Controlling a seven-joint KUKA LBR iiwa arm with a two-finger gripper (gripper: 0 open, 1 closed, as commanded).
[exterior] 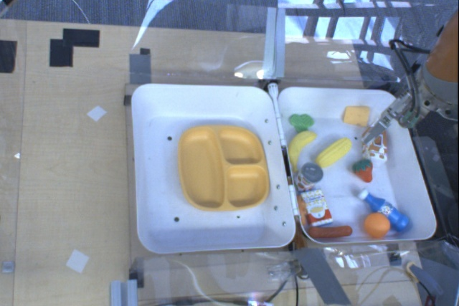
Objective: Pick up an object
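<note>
**Gripper poised over the right bin**

Gripper (378, 127) is hovering in the right bin (423, 183), fingers apparently slightly apart and gripping nothing, tips just above a small white-and-brown toy (375, 147). Beside it are lying a strawberry (363, 169) and a corn cob (334, 152).

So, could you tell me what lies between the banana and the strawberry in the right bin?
The corn cob lies between the banana and the strawberry, as the camera view shows.

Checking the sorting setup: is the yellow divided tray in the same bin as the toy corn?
No, the yellow divided tray lies in the left bin, while the toy corn lies in the right bin.
</note>
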